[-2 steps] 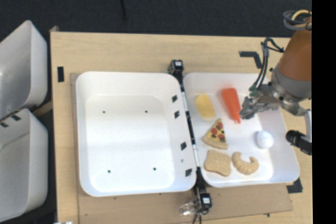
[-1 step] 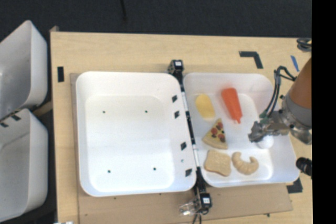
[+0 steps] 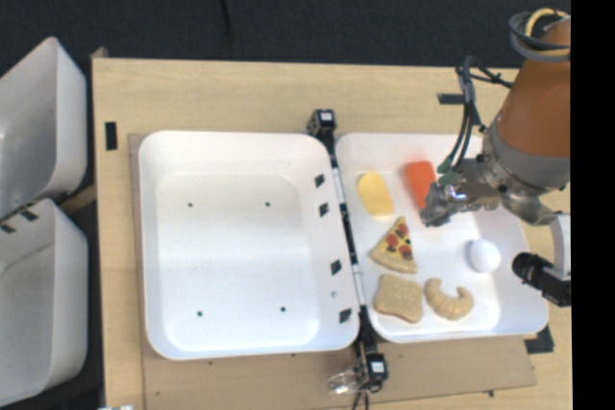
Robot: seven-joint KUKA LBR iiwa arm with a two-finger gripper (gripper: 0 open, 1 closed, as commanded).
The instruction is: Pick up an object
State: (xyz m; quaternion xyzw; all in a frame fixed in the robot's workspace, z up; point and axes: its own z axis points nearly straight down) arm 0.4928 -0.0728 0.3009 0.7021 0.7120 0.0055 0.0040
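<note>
Hovering low over the right bin [image 3: 509,317], the gripper [image 3: 440,205] sits just beside the orange block [image 3: 419,180], near that bin's far edge. Whether it is wide, narrow or closed cannot be told, as it reads only as a dark cluster beneath the wrist. Nothing is seen held, so the pick looks not yet done: closing on an object and lifting it both remain.

All the candidates lie in the right bin. A yellow piece [image 3: 376,194] sits by the bin's left wall next to the orange block; a pizza slice [image 3: 396,246] lies around the middle; a slice of bread [image 3: 399,298] and a croissant [image 3: 450,300] rest along the near edge; a white ball [image 3: 483,255] lies toward the right side.

The left bin [image 3: 154,206] is bare. In the right bin the items crowd the left half, with open floor between the orange block and the ball, which should give the gripper room to descend.
</note>
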